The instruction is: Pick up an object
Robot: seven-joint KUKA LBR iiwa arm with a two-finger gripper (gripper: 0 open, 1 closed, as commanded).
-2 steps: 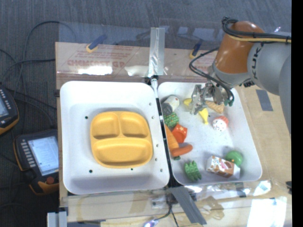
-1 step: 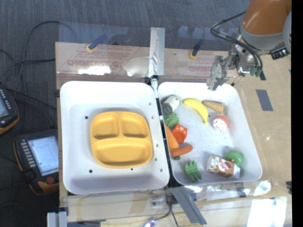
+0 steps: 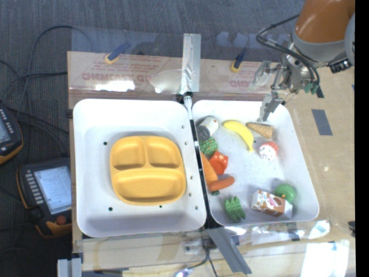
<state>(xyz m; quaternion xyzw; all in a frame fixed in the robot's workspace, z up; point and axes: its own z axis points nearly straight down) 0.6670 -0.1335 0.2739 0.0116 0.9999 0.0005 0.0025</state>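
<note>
Toys are lying in the right bin (image 3: 302,172), none of them between the gripper fingers. Banana (image 3: 241,133) is sitting at approx. 12 o'clock of this bin, w/ an ice cream cone (image 3: 260,130) just beside it at 3 o'clock. A small red-and-white ball (image 3: 267,151) is resting just below the cone. A grey-and-white piece (image 3: 206,127) is lying at 10 o'clock, near the wall between the bins. Below it a strawberry (image 3: 209,146), a red block (image 3: 219,164) and a carrot (image 3: 218,183) are crowding together along the left side, touching each other. At 6 o'clock a green piece (image 3: 234,208) is standing, and a small printed carton (image 3: 268,203) is lying just beside it at 3 o'clock, w/ a green ball (image 3: 285,193) touching the carton's upper right.

Gripper (image 3: 268,109) is hanging over the far right corner of the right bin, at approx. 1 o'clock, close above the cone; one thin finger is pointing down, and I cannot tell if the fingers are spread or pressed together.

Left bin (image 3: 86,154) is holding a yellow tray (image 3: 148,169) w/ three compartments, approx. in its centre.
</note>
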